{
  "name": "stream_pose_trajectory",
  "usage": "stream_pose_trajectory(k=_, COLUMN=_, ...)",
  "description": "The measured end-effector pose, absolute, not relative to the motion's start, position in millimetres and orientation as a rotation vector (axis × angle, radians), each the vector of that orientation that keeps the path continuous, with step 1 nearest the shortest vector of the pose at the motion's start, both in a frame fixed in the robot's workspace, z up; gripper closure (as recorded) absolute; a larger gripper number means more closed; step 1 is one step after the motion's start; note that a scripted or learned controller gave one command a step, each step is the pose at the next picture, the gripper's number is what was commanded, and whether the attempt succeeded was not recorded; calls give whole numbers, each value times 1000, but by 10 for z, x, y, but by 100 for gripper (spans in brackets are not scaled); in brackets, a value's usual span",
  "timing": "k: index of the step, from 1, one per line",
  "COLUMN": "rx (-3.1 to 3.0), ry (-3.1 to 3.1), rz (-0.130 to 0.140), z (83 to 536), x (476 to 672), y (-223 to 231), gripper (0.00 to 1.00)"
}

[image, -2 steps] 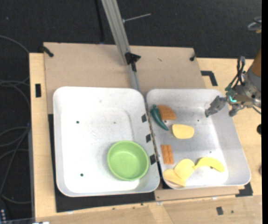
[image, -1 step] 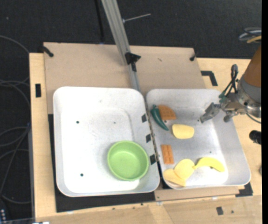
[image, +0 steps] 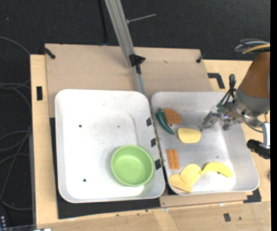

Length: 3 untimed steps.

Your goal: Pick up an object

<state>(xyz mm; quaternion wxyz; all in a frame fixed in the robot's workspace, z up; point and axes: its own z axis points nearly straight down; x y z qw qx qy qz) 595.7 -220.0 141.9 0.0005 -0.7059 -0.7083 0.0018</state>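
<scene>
Dark floor with loose cables surrounds the tan counter (image: 104, 66) I am watching, and on it sit two shallow white bins side by side. From my feed the claw (image: 216, 121) hangs low over the right bin (image: 244, 177), near that bin's far right part, and I cannot tell how its jaws are set; nothing shows between them. Nearest to the claw, just to its left and a little toward the camera, lies a pale yellow wedge (image: 189, 135) flat on the bin floor, apart from the claw. Further left of the claw, by the bin's left wall, a dark green curved piece (image: 164, 121) touches an orange waffle-like block (image: 173, 116). A second orange block (image: 172, 159) lies below those along the same wall. Toward the camera from the claw, a yellow banana-shaped piece (image: 218, 169) rests beside a yellow heap (image: 186, 177) at the bin's near edge. Well to the claw's left, the left bin (image: 80, 109) holds a green bowl (image: 132, 165) upright in its near right corner. A grey metal pole (image: 121, 30) slants across the counter's far side.
</scene>
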Motion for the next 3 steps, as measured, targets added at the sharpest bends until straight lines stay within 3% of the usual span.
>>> stream_pose_trajectory(k=1, rx=-2224, ry=-2224, rz=2, z=1001, x=5961, y=-2215, gripper=0)
stream_pose_trajectory(k=2, rx=-2226, ry=-2229, rz=-4, z=1140, x=5978, y=-2223, gripper=100)
stream_pose_trajectory(k=3, rx=-2222, ry=-2231, rz=-6, z=1782, x=6044, y=-2236, gripper=100)
